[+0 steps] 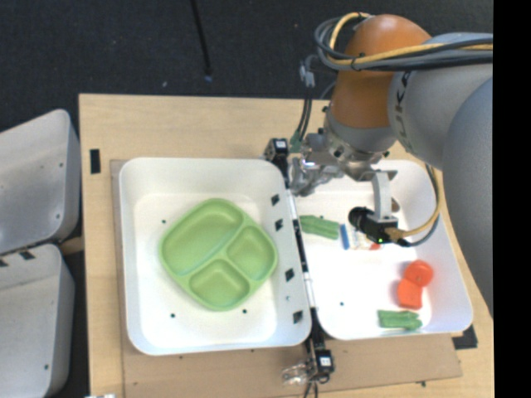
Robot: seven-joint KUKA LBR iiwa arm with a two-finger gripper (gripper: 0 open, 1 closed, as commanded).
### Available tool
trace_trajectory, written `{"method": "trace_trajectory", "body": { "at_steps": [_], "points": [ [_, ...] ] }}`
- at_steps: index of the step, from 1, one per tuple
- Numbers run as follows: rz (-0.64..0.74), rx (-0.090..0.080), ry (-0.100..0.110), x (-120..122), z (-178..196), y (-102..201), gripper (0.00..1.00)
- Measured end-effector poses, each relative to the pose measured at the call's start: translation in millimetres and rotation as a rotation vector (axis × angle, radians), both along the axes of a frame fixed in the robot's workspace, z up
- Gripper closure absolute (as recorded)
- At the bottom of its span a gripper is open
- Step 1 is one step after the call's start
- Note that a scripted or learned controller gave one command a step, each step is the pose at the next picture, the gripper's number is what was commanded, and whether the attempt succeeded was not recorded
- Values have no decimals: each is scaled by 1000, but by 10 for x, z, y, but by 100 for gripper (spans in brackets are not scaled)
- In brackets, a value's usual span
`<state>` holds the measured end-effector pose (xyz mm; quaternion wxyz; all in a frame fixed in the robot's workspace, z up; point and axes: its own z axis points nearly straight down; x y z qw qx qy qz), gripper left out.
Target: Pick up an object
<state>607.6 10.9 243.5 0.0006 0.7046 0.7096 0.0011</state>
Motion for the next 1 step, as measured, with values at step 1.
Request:
{"method": "trace_trajectory", "body": {
  "at_steps": [1],
  "points": [
    [0, 0, 1, 30, 66, 460, 100]
  ]
}}
